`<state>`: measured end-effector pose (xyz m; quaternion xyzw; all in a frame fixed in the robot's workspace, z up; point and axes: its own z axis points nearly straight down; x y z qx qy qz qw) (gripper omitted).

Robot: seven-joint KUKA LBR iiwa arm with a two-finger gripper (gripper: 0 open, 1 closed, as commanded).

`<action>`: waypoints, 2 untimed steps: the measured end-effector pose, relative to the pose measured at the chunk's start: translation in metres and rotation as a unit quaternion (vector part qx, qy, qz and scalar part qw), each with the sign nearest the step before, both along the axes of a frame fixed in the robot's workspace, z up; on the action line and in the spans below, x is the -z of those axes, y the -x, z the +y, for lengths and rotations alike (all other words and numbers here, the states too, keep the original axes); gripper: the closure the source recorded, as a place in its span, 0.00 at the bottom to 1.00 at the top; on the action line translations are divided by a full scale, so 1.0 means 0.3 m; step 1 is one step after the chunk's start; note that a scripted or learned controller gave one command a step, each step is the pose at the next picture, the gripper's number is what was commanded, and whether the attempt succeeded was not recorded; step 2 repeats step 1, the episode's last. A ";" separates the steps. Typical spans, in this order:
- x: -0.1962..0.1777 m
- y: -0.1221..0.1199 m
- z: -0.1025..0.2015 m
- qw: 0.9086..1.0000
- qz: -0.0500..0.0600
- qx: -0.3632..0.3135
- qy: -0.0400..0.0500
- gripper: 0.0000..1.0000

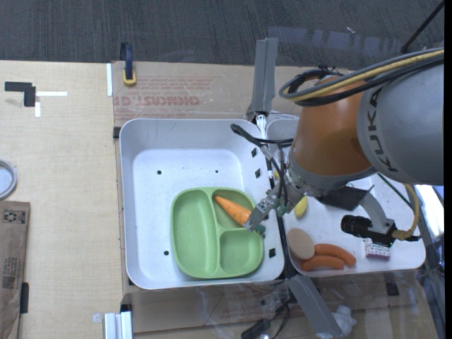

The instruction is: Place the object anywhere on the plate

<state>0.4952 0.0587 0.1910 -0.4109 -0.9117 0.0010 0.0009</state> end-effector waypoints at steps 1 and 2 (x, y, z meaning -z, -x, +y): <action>-0.083 0.021 -0.048 0.987 -0.002 -0.164 0.000 0.00; -0.083 0.021 -0.048 0.987 -0.002 -0.164 0.000 0.00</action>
